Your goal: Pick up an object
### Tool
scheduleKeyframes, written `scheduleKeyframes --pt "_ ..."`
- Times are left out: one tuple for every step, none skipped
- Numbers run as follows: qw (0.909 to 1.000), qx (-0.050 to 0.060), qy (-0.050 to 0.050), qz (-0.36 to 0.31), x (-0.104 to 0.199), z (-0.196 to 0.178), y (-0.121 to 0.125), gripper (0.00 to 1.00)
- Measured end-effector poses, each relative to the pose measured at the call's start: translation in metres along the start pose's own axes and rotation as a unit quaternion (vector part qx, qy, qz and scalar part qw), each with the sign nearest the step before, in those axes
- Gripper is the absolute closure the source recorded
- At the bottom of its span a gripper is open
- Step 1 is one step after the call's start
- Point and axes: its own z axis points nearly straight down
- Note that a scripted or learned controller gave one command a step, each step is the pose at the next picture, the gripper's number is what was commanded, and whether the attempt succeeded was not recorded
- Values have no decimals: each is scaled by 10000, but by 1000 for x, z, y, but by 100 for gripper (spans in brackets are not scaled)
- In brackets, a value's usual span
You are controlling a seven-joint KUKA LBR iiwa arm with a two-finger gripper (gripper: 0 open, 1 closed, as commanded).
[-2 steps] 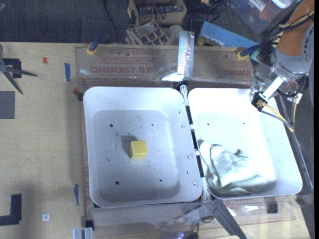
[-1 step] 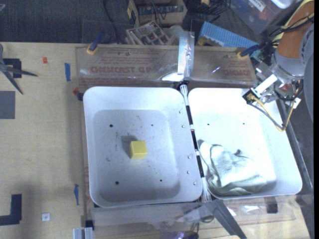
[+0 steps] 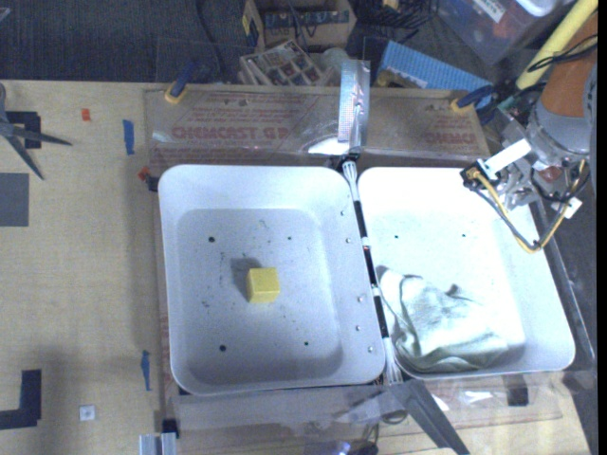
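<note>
A small yellow block (image 3: 264, 284) lies near the middle of the left bin (image 3: 190, 197). A crumpled white and pale green cloth (image 3: 444, 322) is bunched in the near part of the right bin (image 3: 427, 207), against the divider. My gripper (image 3: 517, 186) hangs over the far right corner of the right bin, well away from both the cloth and the block, with yellow cable looping beneath it. Nothing shows in its grasp.
A clear plastic sheet and a cardboard strip (image 3: 285, 126) lie behind the bins. Clamps and clutter sit along the bench's back edge. Bare wooden benchtop (image 3: 76, 254) stretches to the left of the bins.
</note>
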Motion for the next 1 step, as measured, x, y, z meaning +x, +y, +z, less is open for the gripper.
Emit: scheduleKeyframes --pt "9940 -8 4 1089 -7 5 7 100"
